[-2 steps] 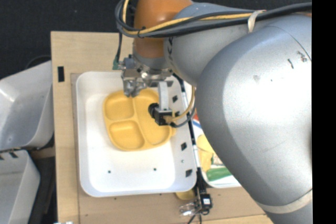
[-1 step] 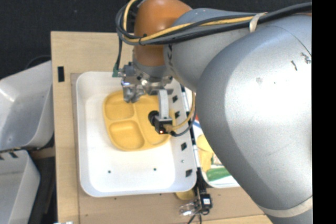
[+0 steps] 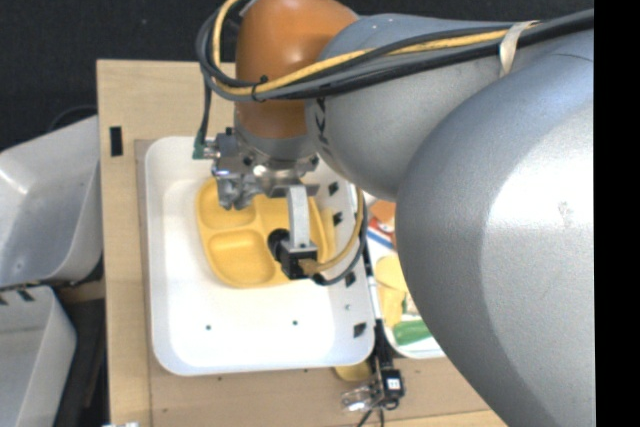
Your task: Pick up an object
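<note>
A yellow divided plate [image 3: 236, 253] lies in the upper half of the white bin [image 3: 250, 335] at the middle of the camera view. My gripper [image 3: 234, 189] hangs from the orange wrist band right over the plate's far left part, close to or touching its surface. The wrist and arm hide the plate's right side. No object shows lifted off the bin floor.
The grey arm covers most of the second bin at the right, where colourful packets [image 3: 410, 315] peek out beside a red and blue item [image 3: 383, 233]. A small yellow thing [image 3: 350, 373] sits at the bin's front edge. White housings [image 3: 40, 205] stand left of the wooden bench [image 3: 125, 235].
</note>
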Action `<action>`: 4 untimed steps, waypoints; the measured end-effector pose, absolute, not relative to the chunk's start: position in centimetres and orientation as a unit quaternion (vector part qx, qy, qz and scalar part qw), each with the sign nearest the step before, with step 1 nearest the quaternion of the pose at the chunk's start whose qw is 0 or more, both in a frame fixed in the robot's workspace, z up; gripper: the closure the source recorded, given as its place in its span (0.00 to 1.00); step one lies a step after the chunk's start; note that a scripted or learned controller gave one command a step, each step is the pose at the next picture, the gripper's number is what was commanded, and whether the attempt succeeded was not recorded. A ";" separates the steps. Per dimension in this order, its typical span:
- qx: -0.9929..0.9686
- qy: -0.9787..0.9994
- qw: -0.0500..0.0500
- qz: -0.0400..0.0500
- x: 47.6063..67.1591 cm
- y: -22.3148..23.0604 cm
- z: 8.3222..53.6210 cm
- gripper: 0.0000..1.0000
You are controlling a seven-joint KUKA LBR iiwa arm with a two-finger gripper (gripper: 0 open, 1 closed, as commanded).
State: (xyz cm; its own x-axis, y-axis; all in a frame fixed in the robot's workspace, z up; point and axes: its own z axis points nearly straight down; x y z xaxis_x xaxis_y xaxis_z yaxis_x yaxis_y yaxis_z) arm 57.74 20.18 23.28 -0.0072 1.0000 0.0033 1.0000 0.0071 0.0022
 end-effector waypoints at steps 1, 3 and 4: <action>-0.704 -0.710 0.001 -0.002 50.7 22.4 28.5 1.00; -0.707 -0.708 0.002 0.006 49.3 22.1 29.4 1.00; -0.705 -0.709 -0.004 -0.010 52.8 22.1 56.1 1.00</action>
